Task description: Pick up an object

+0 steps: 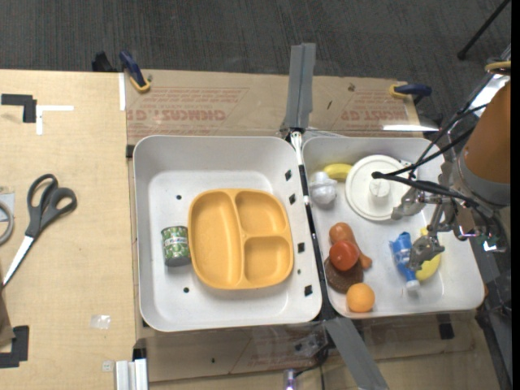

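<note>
My gripper [415,229] hangs over the right part of the right bin [467,295], reaching in from the right. Its two grey fingers stand apart, so it is open, with one fingertip [404,208] by the white round lid [375,189] and the other above a small yellow object [431,265]. A blue bottle [402,255] lies just left of the lower finger, not held. Also in this bin are an orange [360,297], a red fruit [344,255] on a brown piece [341,276], a banana [337,171] and a silvery object [323,191].
The left bin [154,299] holds a yellow divided plate [241,238] and a green can [175,244]. Scissors [39,210] lie on the wooden bench to the left. Cardboard and clamps sit behind the bins.
</note>
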You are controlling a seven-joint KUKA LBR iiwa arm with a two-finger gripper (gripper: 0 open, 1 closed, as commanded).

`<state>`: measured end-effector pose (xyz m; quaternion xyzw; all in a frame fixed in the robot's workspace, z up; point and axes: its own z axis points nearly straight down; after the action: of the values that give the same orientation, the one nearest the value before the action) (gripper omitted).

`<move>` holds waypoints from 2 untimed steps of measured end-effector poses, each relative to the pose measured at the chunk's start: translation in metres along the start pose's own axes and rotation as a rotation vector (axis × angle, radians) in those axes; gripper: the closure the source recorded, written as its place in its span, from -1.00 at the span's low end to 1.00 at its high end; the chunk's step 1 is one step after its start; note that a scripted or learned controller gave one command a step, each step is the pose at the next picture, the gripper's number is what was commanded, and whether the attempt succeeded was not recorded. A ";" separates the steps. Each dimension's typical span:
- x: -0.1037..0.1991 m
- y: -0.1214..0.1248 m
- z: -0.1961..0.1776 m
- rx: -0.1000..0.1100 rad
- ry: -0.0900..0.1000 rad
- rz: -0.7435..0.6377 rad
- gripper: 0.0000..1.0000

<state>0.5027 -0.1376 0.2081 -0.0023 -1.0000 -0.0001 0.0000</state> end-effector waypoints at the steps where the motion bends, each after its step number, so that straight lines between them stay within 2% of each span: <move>1: 0.008 -0.061 0.117 0.000 -0.001 0.055 -1.00; 2: 0.006 -0.060 0.109 0.000 -0.002 0.050 1.00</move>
<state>0.4964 -0.1973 0.0990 -0.0272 -0.9996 0.0001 -0.0012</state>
